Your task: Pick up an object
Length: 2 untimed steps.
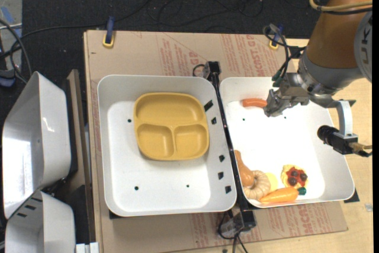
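Note:
My gripper (277,106) hangs over the far part of the right bin (296,145). Just to its left lies a small orange sausage-shaped piece (253,103), close to the gripper's tip. At the bin's near edge sit a brownish orange piece (242,167), a pale curled piece (258,182), an orange carrot (282,195) and a yellow slice with red and dark toppings (294,175). Nothing shows held in the gripper.
The left bin (118,181) holds a yellow divided plate (172,125). A black divider (222,127) runs between the two bins. White tubs (35,139) stand off the bench at the left. The middle of the right bin is bare white floor.

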Available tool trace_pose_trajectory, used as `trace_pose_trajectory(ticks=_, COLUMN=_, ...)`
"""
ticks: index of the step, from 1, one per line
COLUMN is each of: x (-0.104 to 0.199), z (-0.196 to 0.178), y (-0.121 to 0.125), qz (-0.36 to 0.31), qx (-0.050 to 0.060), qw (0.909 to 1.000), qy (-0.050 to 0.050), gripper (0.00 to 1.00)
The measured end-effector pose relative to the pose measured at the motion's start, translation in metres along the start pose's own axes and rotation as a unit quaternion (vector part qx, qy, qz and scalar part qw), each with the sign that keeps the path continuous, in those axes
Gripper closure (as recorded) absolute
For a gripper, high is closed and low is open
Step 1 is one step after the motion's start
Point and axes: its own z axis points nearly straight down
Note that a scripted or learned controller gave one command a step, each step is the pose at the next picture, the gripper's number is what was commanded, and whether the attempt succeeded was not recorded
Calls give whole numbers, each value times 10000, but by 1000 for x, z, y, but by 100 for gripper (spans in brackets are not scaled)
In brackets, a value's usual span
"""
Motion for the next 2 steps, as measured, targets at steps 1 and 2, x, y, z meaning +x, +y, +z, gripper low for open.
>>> trace_pose_trajectory(ticks=1, x=49, z=17, y=14, qz=6, qx=18, qw=10000, qy=0, gripper=100)
trace_pose_trajectory(ticks=2, x=91, z=15, y=32, qz=9, qx=3, qw=10000, qy=0, gripper=100)
